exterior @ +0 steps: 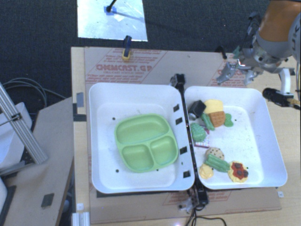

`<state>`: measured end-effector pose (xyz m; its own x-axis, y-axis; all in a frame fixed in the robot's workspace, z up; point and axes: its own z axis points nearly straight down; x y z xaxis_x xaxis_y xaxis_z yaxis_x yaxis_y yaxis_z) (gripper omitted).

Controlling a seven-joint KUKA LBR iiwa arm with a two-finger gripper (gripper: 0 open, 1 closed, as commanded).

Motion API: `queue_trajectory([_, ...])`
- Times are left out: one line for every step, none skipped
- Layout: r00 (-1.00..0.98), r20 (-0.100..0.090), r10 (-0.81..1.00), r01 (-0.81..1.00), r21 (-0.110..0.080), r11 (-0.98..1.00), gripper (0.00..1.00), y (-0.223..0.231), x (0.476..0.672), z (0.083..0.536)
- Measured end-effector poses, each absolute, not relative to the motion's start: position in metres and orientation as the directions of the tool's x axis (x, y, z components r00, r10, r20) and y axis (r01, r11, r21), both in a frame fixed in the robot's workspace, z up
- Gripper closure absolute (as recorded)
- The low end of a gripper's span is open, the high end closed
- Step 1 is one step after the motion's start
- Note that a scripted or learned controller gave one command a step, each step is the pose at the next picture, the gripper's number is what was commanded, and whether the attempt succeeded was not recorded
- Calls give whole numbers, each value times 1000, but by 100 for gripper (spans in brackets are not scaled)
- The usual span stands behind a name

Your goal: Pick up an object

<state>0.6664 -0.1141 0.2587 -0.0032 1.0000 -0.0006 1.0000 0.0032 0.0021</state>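
The right bin [270, 140] holds several toy foods. A black piece [197, 108] and a yellow-and-orange piece [215, 112] lie near its far left corner. Below them are a green leafy piece [198, 133], a spotted cookie [214, 153], a green pickle [217, 163] and a red-topped pizza piece [238, 171]. My gripper [241, 74] hangs beyond the bin's far rim, above the cardboard and up and to the right of the toys. It is open, with nothing between its fingers.
The left bin [101, 126] holds a green divided plate [146, 142]. A black clip strip [184, 126] runs between the two bins. A yellow-and-blue item [126, 48] lies on the cardboard behind them. A shiny metal sheet [111, 12] sits at the far back.
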Motion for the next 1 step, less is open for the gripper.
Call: queue_trajectory([-2, 4, 1000, 1000, -12, 2, 0, -67, 577, 189])
